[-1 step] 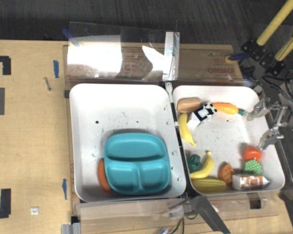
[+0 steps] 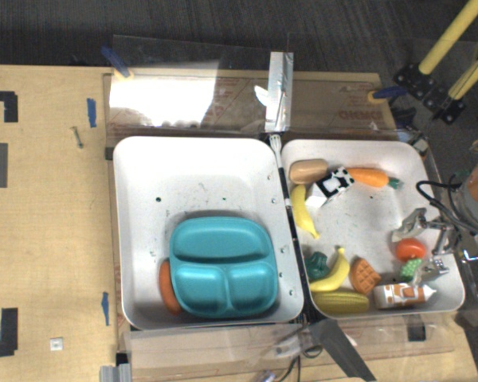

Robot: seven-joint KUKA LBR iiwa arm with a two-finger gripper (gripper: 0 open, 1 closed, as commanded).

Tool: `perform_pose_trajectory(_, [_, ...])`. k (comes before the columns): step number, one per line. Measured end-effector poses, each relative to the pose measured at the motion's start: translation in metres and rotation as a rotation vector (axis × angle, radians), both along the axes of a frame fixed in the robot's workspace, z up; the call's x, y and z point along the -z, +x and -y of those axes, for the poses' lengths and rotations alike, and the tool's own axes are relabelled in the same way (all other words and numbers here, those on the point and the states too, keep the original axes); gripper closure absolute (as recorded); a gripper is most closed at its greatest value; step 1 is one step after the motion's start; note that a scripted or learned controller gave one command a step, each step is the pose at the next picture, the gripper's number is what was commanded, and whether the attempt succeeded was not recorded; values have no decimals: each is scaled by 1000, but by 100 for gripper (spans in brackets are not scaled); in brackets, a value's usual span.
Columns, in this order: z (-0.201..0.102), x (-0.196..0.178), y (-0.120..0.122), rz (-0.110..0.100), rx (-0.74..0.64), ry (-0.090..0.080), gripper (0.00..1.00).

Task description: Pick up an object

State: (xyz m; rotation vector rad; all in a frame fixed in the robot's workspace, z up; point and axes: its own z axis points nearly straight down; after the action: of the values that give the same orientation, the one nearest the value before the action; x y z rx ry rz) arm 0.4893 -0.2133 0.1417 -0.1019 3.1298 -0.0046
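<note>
The right bin (image 2: 382, 153) holds several toy foods: a bread roll (image 2: 307, 169), a carrot (image 2: 370, 178), a black and white piece (image 2: 333, 183), two bananas (image 2: 303, 212) (image 2: 332, 272), a corn cob (image 2: 340, 301), a waffle piece (image 2: 365, 276), a red tomato (image 2: 410, 249) and a small bottle (image 2: 404, 294). My gripper (image 2: 422, 247) reaches in from the right and sits low over the bin's right side. Its metal fingers (image 2: 408, 224) stand open on either side of the tomato, not closed on it.
In the left bin (image 2: 199, 165) lies a teal divided tray (image 2: 221, 267) with an orange object (image 2: 166, 285) partly under its left edge. A clear panel (image 2: 191, 94) and a metal upright (image 2: 279, 90) stand behind the bins. Cables (image 2: 442, 201) run along the right bin's edge.
</note>
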Motion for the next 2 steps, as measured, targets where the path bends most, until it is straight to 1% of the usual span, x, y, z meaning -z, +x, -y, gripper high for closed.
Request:
perform_pose_trajectory(1, [-3,33,3,15,-147,-13,0])
perform_pose_trajectory(2, [-10,32,7,20,-191,-26,0])
